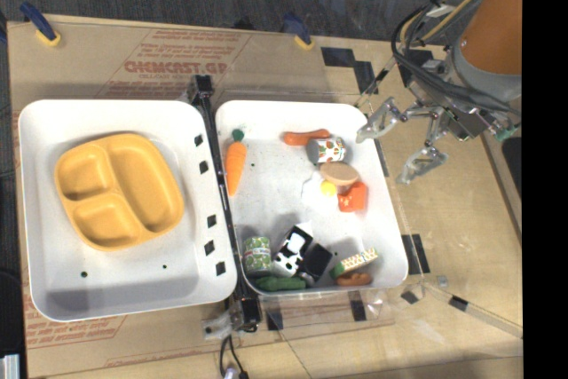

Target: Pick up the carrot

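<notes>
Two white bins sat side by side; the carrot (235, 166) lay in the right bin (383, 217), tight along its left wall at about 9 o'clock from the bin's middle, green top pointing to 12, tip to 6. Nothing rested on it; a sausage (304, 138) and a small can (329, 150) sat off at 3 o'clock from its top, well apart. The left bin (35, 280) held a yellow divided tray (120, 189).

The gripper (406, 140) hung outside the right bin's right rim, at roughly 2 o'clock from the bin's middle, fingers spread and holding nothing. Reach not yet begun, I judged.

To do this well: cross the bin toward 9 o'clock, high enough to pass over the can and the orange block (353, 197). Turn the wrist so the fingers close across the carrot's width, not its length. Aim mid-body, where it's thickest. The wall is the risk: one finger must slip between carrot and rim, so come down straight, or nudge it inward first.
</notes>
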Controlling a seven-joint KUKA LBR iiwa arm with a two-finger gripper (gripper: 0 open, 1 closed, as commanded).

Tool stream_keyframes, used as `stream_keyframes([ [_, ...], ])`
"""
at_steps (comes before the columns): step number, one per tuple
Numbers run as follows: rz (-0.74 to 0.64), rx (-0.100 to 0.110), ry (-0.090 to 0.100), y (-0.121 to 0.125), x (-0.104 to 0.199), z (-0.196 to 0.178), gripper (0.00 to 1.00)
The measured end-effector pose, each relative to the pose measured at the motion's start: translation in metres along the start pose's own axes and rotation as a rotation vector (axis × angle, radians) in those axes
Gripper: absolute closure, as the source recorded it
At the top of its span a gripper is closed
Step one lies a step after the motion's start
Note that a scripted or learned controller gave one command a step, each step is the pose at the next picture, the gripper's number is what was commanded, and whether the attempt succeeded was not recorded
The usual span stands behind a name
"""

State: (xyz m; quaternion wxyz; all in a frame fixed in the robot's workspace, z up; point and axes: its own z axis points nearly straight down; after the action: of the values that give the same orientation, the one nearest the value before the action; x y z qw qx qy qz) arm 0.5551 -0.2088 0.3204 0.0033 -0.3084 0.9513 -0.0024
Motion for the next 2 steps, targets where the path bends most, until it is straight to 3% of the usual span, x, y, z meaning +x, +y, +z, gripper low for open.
stream_keyframes([
  [1,-0.102,-0.019,0.008,-0.026,-0.039,0.161,0.0],
  [2,-0.1,-0.015,0.003,0.048,-0.088,0.231,0.0],
])
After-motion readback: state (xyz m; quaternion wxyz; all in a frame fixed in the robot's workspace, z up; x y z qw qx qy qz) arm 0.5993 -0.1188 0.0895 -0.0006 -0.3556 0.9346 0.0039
